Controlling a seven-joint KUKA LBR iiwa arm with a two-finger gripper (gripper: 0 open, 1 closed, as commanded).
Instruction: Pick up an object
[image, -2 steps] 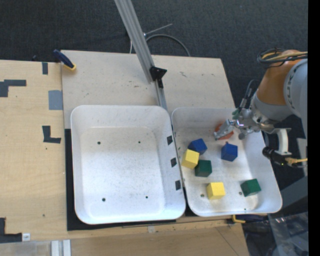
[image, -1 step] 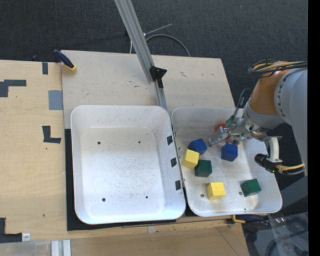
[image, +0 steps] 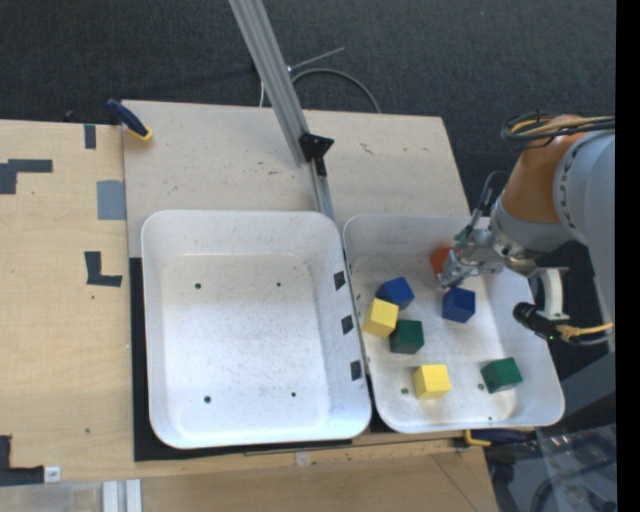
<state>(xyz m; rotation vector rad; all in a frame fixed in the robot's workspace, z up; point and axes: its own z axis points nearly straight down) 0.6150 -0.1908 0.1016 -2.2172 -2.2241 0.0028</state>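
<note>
Camera view: gripper (image: 460, 268) sits low in the right bin (image: 520, 410), near its far side, arm (image: 560, 190) coming in from the right. Can't tell if it's open or closed, or if it's gripping anything.

Orange object (image: 440, 259) is just left of the gripper, partly hidden by it; contact unclear. Blue cube (image: 458, 305) lies just below the gripper, toward the near side, close but can't confirm touching. Second blue cube (image: 396, 292) is further left and slightly nearer the camera. Yellow cube (image: 381, 316) touches that one on its lower left, and a dark green cube (image: 406, 336) sits right against the yellow one. Another yellow cube (image: 432, 380) is well down from the gripper near the front wall. Green cube (image: 501, 374) is down and right of the gripper, apart from the rest.

Left bin (image: 240, 230) is well left of the gripper. Both bins rest on the bench (image: 60, 300).
</note>
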